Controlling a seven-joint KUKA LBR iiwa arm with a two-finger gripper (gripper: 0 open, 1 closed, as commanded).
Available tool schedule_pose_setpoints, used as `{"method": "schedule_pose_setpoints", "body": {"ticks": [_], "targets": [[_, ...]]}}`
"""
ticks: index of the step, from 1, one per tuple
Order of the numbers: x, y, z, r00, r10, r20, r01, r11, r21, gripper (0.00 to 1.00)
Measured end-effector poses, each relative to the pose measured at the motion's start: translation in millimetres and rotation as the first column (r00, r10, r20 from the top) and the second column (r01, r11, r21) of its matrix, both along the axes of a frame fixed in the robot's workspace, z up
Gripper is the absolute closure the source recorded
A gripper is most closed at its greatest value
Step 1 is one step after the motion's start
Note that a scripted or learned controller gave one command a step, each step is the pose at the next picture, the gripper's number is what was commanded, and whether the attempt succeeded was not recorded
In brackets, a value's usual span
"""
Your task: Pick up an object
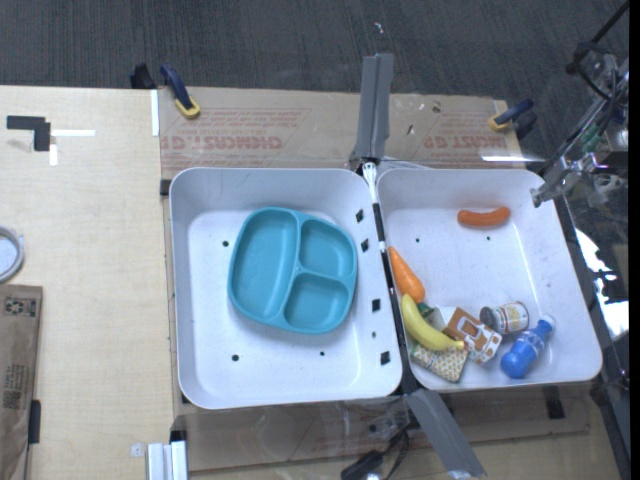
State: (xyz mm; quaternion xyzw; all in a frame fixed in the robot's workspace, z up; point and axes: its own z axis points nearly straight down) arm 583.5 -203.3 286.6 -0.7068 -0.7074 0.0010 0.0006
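The right bin [560, 268] holds the loose objects. An orange-red sausage [484, 217] lies alone near its far wall. A carrot [405, 273] rests against the left wall, and a yellow banana [427, 327] lies just below it. Along the front wall sit a tan waffle-like piece [446, 364], a small orange and white box [473, 334], a small can [506, 317] on its side and a blue bottle [525, 349].
The left bin [200, 298] holds a blue divided plate [294, 269]. A grey divider bar [374, 108] runs between the bins at the back. Cables and metal parts [590, 138] crowd the right bin's far right corner. Clamps [180, 92] hold the cardboard behind.
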Motion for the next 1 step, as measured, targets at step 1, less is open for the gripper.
{"method": "schedule_pose_setpoints", "body": {"ticks": [1], "targets": [[52.3,-18.4,-118.5,1.0,-0.021,-0.001,0.021,1.0,0.0,0.0]]}}
